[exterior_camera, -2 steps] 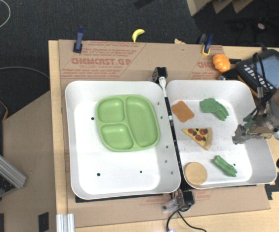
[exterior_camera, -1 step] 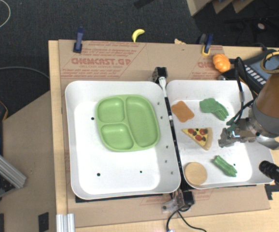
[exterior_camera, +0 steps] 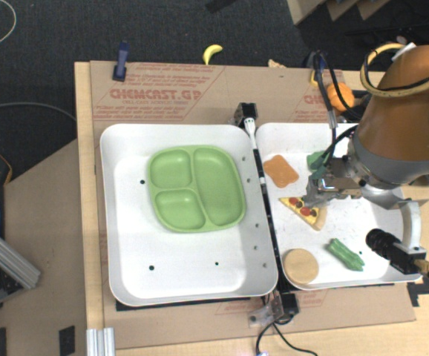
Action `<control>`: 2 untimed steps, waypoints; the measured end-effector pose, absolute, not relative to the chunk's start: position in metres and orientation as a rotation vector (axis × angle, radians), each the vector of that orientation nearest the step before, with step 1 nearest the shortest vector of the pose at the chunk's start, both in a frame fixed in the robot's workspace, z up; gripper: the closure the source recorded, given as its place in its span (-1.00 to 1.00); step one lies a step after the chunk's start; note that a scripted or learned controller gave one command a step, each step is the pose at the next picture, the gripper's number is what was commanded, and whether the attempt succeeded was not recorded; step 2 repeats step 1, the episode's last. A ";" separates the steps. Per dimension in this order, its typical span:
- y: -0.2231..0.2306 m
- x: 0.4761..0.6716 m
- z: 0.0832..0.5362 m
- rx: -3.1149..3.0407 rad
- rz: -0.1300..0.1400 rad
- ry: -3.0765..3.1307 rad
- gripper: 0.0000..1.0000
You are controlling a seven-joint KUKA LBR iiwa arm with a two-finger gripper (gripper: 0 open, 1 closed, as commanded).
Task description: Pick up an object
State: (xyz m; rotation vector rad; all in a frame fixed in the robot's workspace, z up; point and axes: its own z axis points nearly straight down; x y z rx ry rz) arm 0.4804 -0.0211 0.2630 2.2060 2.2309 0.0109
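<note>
Pizza slice [exterior_camera: 304, 211] lies just below the gripper [exterior_camera: 320, 193], which hovers in the approach step; I cannot tell its jaw state. Next it likely must descend squarely onto the slice.

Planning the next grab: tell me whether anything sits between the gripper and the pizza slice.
Nothing visible does. The gripper hangs right above the pizza slice in the right bin. The orange toast piece, green pickle and round cracker all lie off to the sides, apart from the slice.
</note>
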 end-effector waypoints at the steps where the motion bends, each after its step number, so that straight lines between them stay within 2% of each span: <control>1: 0.034 0.481 0.348 2.208 0.016 2.227 1.00; 2: 0.034 0.481 0.348 2.208 0.016 2.227 1.00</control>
